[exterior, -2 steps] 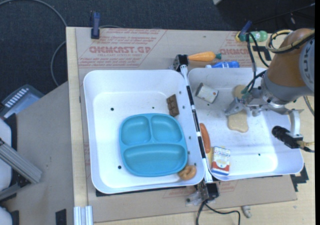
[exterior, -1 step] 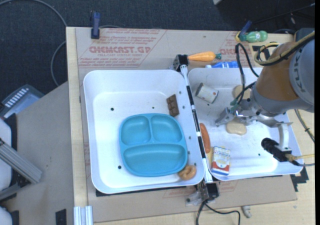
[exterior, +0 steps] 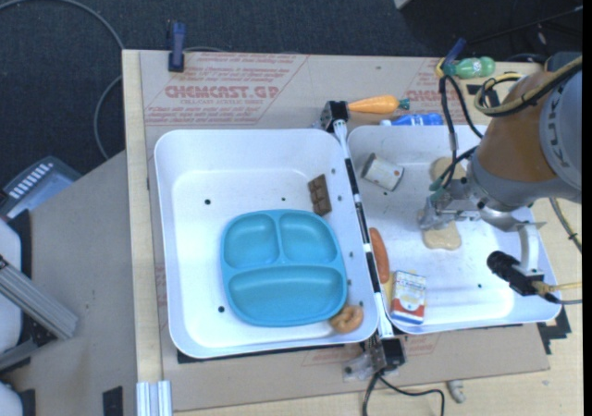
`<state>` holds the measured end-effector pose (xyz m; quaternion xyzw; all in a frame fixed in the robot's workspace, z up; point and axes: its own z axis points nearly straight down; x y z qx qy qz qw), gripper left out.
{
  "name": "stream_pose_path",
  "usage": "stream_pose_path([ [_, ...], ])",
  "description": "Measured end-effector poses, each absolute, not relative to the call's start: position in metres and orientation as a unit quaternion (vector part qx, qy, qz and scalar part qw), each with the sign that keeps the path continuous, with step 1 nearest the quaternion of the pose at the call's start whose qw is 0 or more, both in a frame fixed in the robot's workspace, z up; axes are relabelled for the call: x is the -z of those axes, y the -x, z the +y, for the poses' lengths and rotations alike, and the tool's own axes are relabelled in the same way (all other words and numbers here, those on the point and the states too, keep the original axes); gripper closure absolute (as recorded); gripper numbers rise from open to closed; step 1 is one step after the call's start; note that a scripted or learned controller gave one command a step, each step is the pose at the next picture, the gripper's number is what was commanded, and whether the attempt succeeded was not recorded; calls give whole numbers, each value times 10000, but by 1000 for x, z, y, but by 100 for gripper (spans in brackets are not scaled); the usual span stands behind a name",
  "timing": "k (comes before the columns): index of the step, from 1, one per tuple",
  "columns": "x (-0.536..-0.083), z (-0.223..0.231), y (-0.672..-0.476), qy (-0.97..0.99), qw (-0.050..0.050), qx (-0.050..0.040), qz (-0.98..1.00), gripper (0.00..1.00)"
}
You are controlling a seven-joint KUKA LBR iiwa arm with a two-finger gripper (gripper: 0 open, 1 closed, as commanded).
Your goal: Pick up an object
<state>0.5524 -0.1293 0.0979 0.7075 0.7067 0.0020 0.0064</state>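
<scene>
Orange hot dog [exterior: 379,255] lengthwise along right bin's [exterior: 481,308] left wall

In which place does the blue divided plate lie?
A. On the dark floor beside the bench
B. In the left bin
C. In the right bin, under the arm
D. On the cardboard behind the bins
B: the blue divided plate rests flat on the bottom of the left bin, close to its front right corner, while the arm reaches into the right bin.
</scene>
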Motion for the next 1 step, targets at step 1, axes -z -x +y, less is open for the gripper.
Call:
stream_pose_path([
  [1, -141, -161, -554, -7075, 11, 0, 7067, 100],
])
